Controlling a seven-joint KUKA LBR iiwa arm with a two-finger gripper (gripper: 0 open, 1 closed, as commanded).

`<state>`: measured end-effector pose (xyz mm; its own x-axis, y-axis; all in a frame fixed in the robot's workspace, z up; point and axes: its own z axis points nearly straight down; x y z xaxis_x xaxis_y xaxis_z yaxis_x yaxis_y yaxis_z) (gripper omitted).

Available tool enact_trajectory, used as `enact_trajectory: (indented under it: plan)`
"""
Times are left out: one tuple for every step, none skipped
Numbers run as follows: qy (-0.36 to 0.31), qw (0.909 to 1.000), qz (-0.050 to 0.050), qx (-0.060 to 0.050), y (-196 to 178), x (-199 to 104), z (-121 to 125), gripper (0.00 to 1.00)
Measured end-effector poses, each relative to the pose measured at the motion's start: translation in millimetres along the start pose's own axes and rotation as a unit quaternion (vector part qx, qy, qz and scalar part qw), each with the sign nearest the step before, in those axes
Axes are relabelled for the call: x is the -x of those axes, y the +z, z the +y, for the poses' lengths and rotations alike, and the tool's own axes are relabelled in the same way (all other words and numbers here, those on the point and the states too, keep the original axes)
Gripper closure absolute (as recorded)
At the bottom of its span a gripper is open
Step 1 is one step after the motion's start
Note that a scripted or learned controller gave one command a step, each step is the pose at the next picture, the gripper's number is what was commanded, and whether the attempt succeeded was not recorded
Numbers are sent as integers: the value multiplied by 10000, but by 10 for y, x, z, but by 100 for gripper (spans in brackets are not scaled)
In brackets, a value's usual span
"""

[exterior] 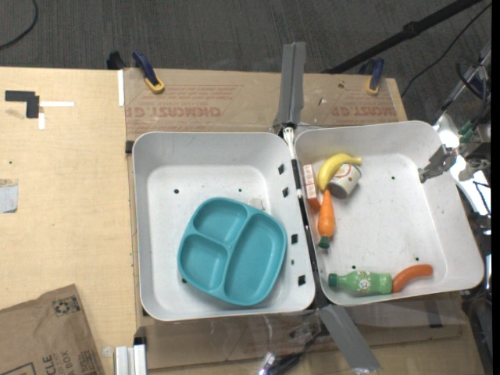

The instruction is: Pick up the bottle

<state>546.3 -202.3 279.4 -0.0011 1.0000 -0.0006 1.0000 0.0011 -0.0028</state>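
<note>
Bottle [361,283]: green with a white label, lying on its side along the near wall of the right bin [449,244], cap end pointing toward the divider between the bins.
Bottle's neighbours: an orange sausage-shaped toy [412,275] touches or nearly touches its right end; a small dark bit lies just above its cap end near the divider.
Gripper [437,165]: at the right bin's far right rim, up near that corner; whether it is wide or narrow cannot be told from this slant, and nothing can be seen held in it.
Bottle relative to gripper: well apart, the bottle sitting nearer the camera and further left, diagonally across the bin floor.
Open room: the middle and right of the right bin's floor lie bare between gripper and bottle.
Crowded side: along the divider, a carrot [326,216] stands lengthwise, with a banana [336,167] resting over a small white cup [344,180] and a flat packet [310,183] beside them at the far left corner.
Edges: the bottle lies close against the near wall, leaving little gap on that side; free space is on its far side.
Left bin [156,233]: holds a teal divided tray [232,250] tilted across its floor.
Bench [62,209]: bare wood left of the bins, cardboard behind them held by clamps.
</note>
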Motion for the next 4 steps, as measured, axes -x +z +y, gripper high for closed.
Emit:
enact_trajectory:
  plan:
    - [-542, 9985, -8, 11, -1185, 42, 18, 0]
    - [-496, 9988, -2, -2, -427, -985, -682, 0]
    - [-97, 10000, -3, -1, 378, -1962, -655, 0]
    - [-713, 9975, -5, -10, 893, -2717, -537, 0]
